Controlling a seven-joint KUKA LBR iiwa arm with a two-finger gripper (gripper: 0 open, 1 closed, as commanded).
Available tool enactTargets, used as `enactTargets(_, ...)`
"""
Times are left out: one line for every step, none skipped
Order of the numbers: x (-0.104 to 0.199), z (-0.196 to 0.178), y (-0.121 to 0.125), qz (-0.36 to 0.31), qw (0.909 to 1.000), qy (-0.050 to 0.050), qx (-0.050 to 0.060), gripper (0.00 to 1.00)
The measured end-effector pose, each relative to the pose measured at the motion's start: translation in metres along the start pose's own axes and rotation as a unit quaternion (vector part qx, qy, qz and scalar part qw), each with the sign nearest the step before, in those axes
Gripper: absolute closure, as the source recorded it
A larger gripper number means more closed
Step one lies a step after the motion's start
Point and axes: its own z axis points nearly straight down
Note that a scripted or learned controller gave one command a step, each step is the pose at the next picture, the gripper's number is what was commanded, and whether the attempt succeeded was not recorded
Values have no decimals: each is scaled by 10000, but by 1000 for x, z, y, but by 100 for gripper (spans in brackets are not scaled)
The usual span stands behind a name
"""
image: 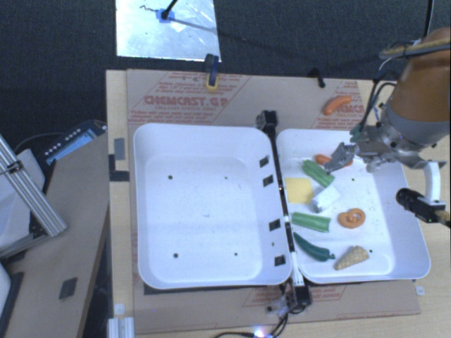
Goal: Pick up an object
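Reaching in from the right, claw [343, 157] low over right bin [409, 259], finger state unclear

We observe bright, even overhead illumination. The two shallow white plastic bins [204, 210] read near overexposed, with soft, short shadows along their walls. The silver reflective sheet [168, 20] shows glare. Focus is slightly soft overall; the dark carpeted floor [56, 48] appears grainy.

red block lettering reading "chemcast g p" runs across the brown paper-faced flat sheet [184, 98] beneath the two bins, near its far edge. fainter red print elsewhere on the sheet, by its right corner and along the near edge, is too small to read.
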Motion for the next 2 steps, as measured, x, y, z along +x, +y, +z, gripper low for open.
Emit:
enactTargets(3, 106, 40, -13, 10000, 6, 44, 0)
enactTargets(-31, 152, 89, 4, 10000, -7, -4, 0)
